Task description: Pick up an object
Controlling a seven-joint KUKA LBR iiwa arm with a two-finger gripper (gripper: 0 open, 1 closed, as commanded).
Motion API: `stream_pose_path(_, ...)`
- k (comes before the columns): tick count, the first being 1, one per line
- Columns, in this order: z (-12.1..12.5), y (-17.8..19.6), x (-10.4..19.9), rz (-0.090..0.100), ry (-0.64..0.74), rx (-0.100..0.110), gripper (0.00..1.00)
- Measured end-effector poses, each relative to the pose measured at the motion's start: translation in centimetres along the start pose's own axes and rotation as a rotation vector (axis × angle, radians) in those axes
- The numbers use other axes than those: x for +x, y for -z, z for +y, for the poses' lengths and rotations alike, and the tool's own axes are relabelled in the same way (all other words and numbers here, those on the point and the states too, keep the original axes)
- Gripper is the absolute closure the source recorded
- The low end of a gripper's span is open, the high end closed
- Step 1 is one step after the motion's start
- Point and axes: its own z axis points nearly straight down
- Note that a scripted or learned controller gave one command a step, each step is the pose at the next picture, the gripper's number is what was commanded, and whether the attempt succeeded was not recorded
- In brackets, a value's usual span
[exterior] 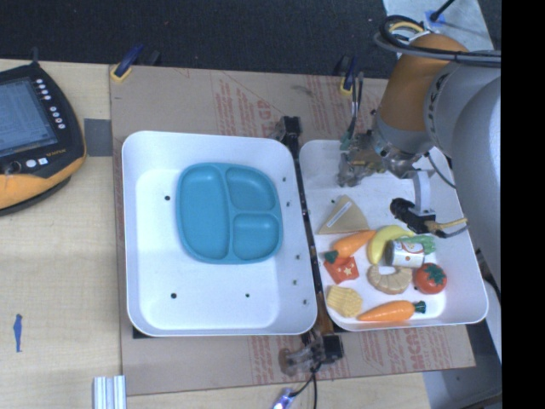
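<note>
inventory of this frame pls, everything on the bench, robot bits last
bins: 2, white, side by side on the brown board
divided plate: 1, light blue, in the left bin
carrots: 2, orange, right bin, one mid-bin, one at the near edge
wedge: 1, tan, right bin, upper middle
banana: 1, yellow, right bin
tomato: 1, red, right bin, right side
cookie: 1, brown, right bin
waffle: 1, yellow, right bin, near-left corner
can: 1, white label, lying by the banana
pendant: 1, orange and black, far left
arm: 1, grey and orange
hand: 1, over the right bin's far end
</note>
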Motion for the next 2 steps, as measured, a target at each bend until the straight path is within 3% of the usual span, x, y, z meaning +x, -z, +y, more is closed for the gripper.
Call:
stream_pose_path(1, 0.0, 0.0, 0.0, 0.0, 0.0, 0.0, 0.0)
stream_pose_path(2, 0.1, 1.0, -0.1, -0.002, 0.001, -0.004, 1.0)
